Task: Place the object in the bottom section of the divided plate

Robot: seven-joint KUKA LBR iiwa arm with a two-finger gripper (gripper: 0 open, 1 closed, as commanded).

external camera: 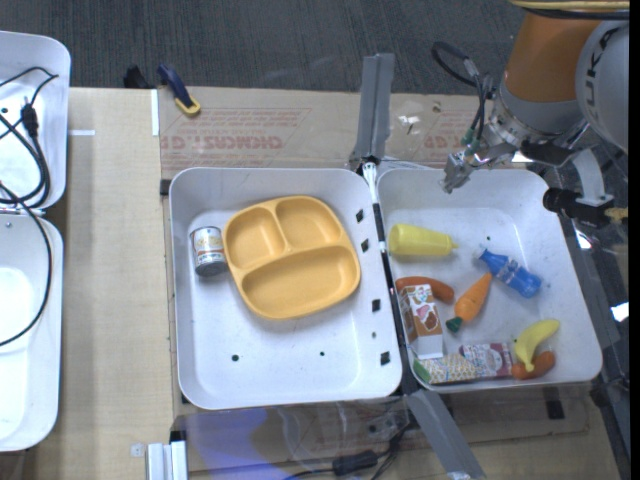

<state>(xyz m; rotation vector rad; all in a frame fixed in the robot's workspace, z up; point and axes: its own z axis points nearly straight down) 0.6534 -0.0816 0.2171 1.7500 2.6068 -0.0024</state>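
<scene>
Bench, two white bins (190,268) | gripper (458,173) above right bin's far edge | opening unclear, seemingly holding nothing

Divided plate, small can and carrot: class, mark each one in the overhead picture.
divided plate (298,286): camera view, floor of its large bottom section.
small can (208,250): camera view, its labelled side.
carrot (474,298): camera view, middle of its orange body.

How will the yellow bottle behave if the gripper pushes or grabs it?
The yellow bottle lies on its side in the right bin, so a push would probably roll it. It looks like smooth plastic, so likely light and somewhat slippery. Its tapered nozzle end may make it curve as it rolls.
</scene>
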